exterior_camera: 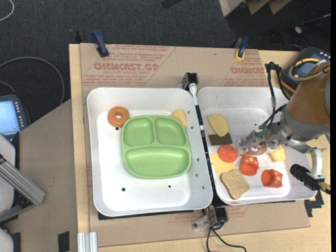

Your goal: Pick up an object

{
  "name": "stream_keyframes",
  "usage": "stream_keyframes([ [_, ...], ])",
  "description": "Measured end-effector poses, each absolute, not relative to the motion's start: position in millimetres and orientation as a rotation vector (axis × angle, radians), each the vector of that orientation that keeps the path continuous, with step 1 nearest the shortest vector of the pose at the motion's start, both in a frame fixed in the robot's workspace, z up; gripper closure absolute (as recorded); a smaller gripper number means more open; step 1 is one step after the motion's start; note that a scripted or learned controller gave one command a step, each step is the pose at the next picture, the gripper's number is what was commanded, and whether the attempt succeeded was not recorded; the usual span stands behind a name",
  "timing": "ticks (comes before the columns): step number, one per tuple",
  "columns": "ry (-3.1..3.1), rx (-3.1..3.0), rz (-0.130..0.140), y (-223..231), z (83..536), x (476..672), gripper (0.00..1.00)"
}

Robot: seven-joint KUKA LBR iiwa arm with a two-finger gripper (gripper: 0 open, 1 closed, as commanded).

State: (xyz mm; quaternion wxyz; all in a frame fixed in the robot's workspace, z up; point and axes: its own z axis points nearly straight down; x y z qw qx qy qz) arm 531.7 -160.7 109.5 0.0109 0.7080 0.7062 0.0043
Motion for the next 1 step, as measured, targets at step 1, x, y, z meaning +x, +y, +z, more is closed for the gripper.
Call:
stream_keyframes([
  [1, 2.191, 2.202, 0.015, -163.6, 121.1, 533.5, 1.00],
])
